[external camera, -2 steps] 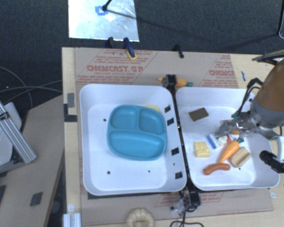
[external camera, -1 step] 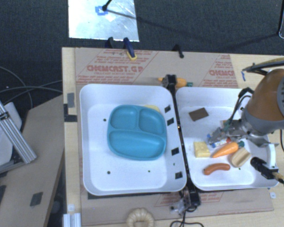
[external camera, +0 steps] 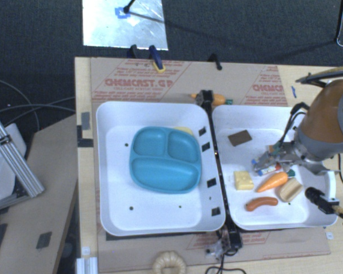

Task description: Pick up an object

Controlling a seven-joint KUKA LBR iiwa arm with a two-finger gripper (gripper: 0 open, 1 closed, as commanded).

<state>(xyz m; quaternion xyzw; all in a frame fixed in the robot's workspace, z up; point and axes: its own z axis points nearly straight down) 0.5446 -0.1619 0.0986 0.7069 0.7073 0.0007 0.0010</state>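
Note:
The right bin holds several toy foods: a brown square, a yellow block, an orange carrot, a reddish sausage and a tan roll. My gripper is low in this bin, just above the carrot's upper left end and right of the yellow block. The grey wrist and orange band lean in from the right. The tip is small and blurred, with bluish and red bits around it.
The left bin carries a blue divided plate, with a pale yellow piece peeking out behind it. Black clips line the wall between the bins. A blue-and-yellow clamp sits on the cardboard at the back.

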